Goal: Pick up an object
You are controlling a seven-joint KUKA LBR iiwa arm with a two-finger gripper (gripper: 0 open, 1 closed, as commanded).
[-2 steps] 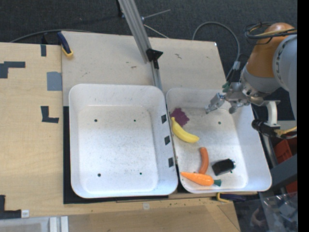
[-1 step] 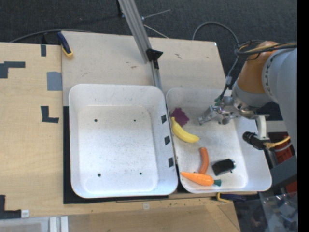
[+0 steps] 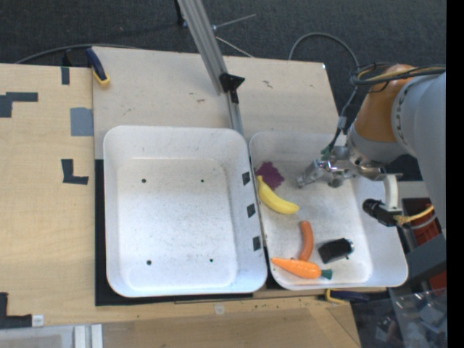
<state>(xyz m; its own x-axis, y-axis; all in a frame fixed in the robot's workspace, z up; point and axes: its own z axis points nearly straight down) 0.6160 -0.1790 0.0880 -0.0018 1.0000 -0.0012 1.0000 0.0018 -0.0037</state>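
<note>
Over the right bin (image 3: 388, 267), the gripper (image 3: 303, 181) hangs with nothing in it; can't tell how its jaws stand. Below lie a banana (image 3: 275, 199), sausage (image 3: 307, 240), carrot (image 3: 299, 268), black block (image 3: 336, 250) and purple piece (image 3: 270, 172).

Robotics lab: plywood bench (image 3: 43, 216) marked with tape patches, two white bins (image 3: 177, 140) side by side, loose cable (image 3: 319, 42), metal pole (image 3: 206, 42), dark carpet floor (image 3: 326, 6), toy food in the right bin

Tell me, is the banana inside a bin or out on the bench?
Inside. The banana lies flat on the floor of the right bin, beside a purple toy, and within the bin's white rim.
</note>
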